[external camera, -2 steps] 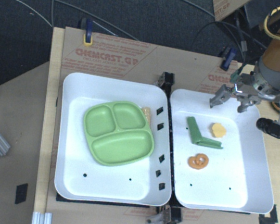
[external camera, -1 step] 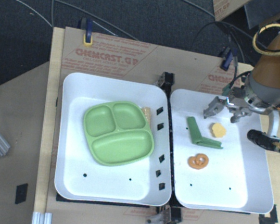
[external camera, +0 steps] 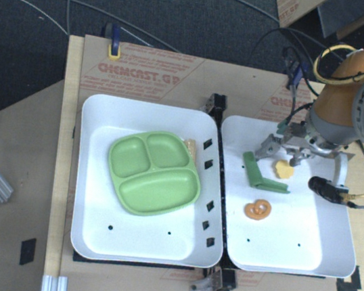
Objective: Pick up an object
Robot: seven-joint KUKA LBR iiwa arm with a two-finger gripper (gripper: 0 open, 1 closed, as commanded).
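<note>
In the right bin [external camera: 303, 246], my gripper [external camera: 283, 153] hangs near the back edge with its fingers spread open. Nothing sits between them. A small yellow piece [external camera: 284, 170] lies on the bin floor just in front of the fingertips, apart from them. A green bent strip [external camera: 260, 176] rests to the left of the yellow piece. Further forward is an orange ring-shaped item [external camera: 258, 210]. The grey arm with its orange band [external camera: 347, 85] comes in from the upper right.
The left bin [external camera: 88, 216] holds a green divided plate [external camera: 155, 173], and a small tan item [external camera: 189, 151] is tucked against the plate's back right edge. A black divider with clips [external camera: 212, 180] runs between the bins. A black cable fitting [external camera: 326, 188] hangs right of the gripper.
</note>
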